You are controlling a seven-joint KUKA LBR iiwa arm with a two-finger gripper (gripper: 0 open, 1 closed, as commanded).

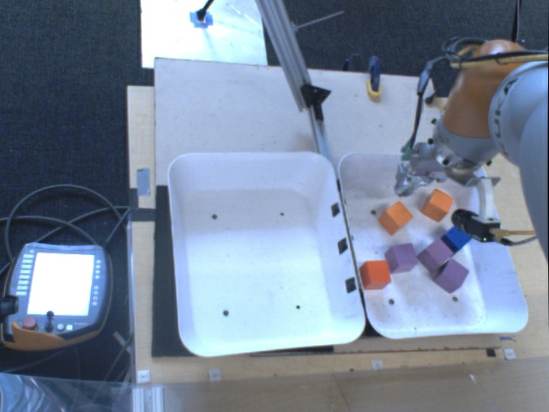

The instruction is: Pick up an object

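The right bin [377,316] holds several blocks. Two orange blocks [395,217] [437,204] lie near its middle, and a darker orange one [375,274] sits by the left wall. Three purple blocks [401,257] [435,253] [451,275] cluster toward the front right, with a blue block [456,238] just behind them. My gripper [410,181] hangs over the back of the right bin, a little behind the two orange blocks. Nothing shows between its fingers.
The left bin [189,187] stands beside the right one. A slanted metal pole [287,45] crosses the back of the bench. A yellow-handled clamp [374,77] sits at the back edge. A teach pendant [56,294] lies on the floor at left.
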